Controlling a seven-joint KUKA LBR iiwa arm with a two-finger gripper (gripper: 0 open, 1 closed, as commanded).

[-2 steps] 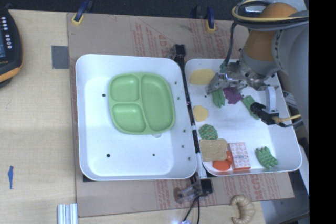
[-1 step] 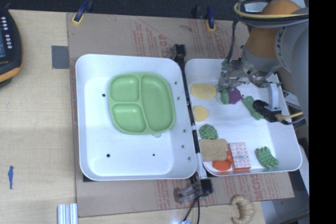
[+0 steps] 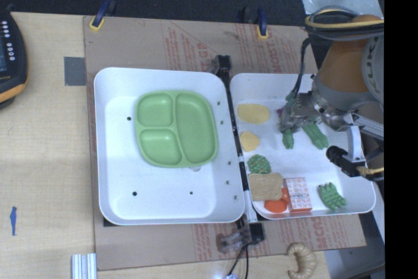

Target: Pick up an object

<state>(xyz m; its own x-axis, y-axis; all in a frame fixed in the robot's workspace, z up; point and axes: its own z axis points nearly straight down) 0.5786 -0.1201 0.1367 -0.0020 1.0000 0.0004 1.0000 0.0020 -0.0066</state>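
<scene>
The right bin [image 3: 339, 166] holds several toy foods. Two yellow pieces [image 3: 253, 114] [image 3: 249, 140] lie at its left side, with a green broccoli [image 3: 259, 163] below them. A tan bread slice [image 3: 266, 186], a red piece [image 3: 275, 206] and a red-and-white box [image 3: 298, 195] crowd the near edge. A green leafy piece [image 3: 331, 195] lies at the near right. My gripper [image 3: 295, 119] hangs over the bin's middle, right above a small green piece [image 3: 287, 138]. A longer green piece [image 3: 315, 134] lies just to its right. Whether the small green piece is held is unclear.
The left bin [image 3: 117, 173] holds a green divided plate [image 3: 176, 127]. The arm's grey and orange body [image 3: 346, 68] covers the right bin's far right corner. Clamps [image 3: 261, 26] pin the cardboard at the back. A tan curled object [image 3: 302, 259] lies outside, below the bins.
</scene>
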